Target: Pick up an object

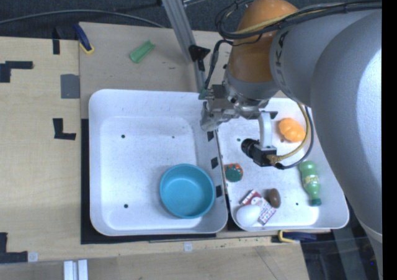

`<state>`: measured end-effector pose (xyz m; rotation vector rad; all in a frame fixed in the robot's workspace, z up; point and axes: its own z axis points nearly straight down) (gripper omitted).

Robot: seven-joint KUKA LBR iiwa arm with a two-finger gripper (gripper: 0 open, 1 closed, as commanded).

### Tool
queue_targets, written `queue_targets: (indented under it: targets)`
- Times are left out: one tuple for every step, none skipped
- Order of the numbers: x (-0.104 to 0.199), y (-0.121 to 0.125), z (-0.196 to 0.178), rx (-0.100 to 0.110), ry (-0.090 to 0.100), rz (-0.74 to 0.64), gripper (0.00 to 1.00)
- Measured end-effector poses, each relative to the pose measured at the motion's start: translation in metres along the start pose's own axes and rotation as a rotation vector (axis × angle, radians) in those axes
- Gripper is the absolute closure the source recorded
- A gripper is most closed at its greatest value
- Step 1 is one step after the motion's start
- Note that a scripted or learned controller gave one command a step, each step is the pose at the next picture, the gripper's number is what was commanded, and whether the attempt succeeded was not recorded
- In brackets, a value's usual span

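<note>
While two shallow white bins sit side by side on the bench (37, 167), their contents are unevenly shared. Nearest the camera, along the near edge of the right bin (338, 207), lie three small things bunched together: a smooth white egg-shaped object (247, 215) at the near left corner, a red-and-white packet (259, 205) touching it, and a brown oval nut-like piece (273, 197) just beside the packet. One green bottle (311, 181), glossy with a pale label, lies along the right edge of that bin. A small teal-and-red lump (233, 172) rests against the bin's left wall, near the divide between the bins.

One round blue bowl (187, 190), smooth plastic and upright, sits in the left bin (124, 148) at its near right corner, close to the wall.

Farther back in the right bin, a single orange fruit-like object (291, 130), rounded and slightly dimpled, lies toward the far right side, partly behind a yellow cable.

One grey arm with an orange band (263, 24) reaches over the far part of the right bin. Its gripper (211, 120) hangs at the far left corner of that bin, over the rim between the two bins; I cannot tell how it is set, and nothing is visible in its grasp.

Beyond the bins, on the far part of the bench, lies one green blocky piece (141, 51), and one blue-and-yellow clip (84, 39) sits at the bench's far edge.
</note>
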<state>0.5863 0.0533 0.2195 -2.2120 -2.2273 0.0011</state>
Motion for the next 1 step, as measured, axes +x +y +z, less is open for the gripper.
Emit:
queue_targets:
  targets:
    - [0.0482,0.0026,0.0046,0.000,-0.001,0.001,1.00]
